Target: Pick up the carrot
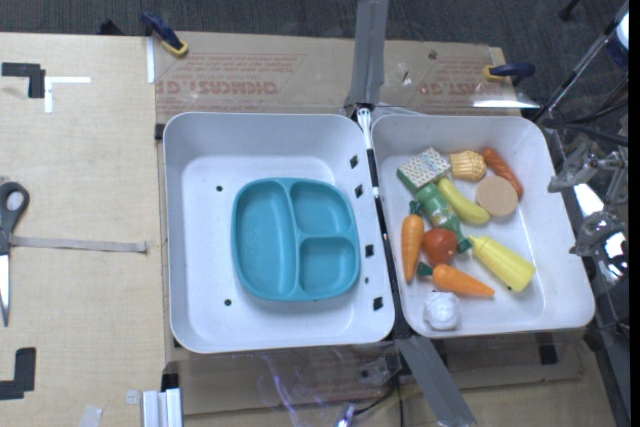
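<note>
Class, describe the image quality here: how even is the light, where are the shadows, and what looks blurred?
Camera view: light is even and soft; the tray casts a faint shadow in the left bin; the toys, like the carrot, look slightly soft; the machinery at the right edge is blurred.

The gripper (592, 213) is bare grey and silvery metal with pale glints. Thin dark cables cross just above it.

Carrot (412, 245) hemmed right by tomato (439, 243), green bottle (436, 205); left, open floor to bin wall (383, 245).
</note>
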`<state>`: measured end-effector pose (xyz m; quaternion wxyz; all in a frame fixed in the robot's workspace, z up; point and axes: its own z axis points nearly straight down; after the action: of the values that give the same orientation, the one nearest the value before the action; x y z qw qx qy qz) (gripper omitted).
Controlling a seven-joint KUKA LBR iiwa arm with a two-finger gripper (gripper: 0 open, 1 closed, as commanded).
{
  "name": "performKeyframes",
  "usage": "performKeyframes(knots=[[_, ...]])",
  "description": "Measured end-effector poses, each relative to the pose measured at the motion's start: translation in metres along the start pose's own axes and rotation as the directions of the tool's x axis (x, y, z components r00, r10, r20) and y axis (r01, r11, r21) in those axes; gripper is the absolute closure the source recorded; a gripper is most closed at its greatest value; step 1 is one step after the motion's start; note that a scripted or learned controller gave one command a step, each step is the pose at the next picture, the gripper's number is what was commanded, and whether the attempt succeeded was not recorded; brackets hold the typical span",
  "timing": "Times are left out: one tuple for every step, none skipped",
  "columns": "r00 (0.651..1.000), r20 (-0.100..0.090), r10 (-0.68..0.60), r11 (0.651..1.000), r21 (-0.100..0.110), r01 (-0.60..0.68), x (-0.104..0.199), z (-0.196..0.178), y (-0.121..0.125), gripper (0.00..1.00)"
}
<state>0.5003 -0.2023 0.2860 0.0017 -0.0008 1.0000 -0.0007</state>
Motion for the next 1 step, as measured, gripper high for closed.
performKeyframes(knots=[[0.992,0.001,0.122,0.992,-0.001,-0.122,0.0008,0.0934,0.1243,0.00]])
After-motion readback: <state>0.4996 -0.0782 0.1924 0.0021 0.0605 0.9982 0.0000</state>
